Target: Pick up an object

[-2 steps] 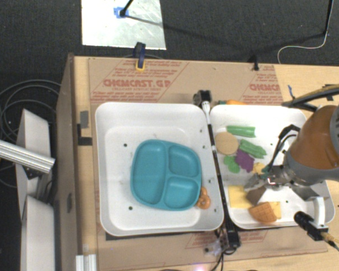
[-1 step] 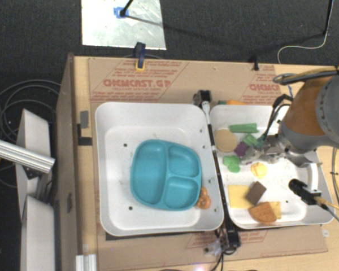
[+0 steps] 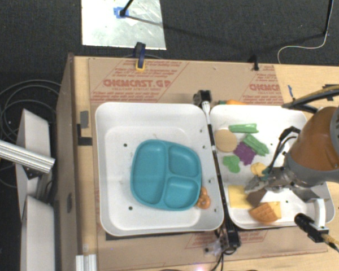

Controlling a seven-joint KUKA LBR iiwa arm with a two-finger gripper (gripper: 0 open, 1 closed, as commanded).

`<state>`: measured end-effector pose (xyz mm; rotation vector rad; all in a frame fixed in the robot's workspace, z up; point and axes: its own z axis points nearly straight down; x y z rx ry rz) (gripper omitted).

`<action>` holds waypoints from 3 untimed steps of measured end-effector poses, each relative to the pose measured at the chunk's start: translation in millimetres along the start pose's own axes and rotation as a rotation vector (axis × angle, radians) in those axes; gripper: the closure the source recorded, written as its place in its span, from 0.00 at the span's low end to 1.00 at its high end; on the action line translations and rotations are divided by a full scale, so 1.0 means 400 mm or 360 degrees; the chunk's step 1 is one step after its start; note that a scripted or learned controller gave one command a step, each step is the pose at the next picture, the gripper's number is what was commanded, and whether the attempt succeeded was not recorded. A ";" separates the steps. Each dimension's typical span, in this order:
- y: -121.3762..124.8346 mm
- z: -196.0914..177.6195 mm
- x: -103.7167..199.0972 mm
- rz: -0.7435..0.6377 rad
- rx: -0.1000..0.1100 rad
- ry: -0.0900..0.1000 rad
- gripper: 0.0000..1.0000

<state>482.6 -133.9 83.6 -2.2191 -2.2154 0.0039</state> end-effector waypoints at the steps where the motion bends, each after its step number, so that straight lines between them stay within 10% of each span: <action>1: 0.158 -0.004 0.049 -0.0014 -0.0018 -0.0006 0.00; 2: 0.463 -0.004 -0.004 -0.0031 0.0041 0.0002 0.00; 3: 0.474 -0.049 -0.008 -0.0018 -0.0027 -0.0011 1.00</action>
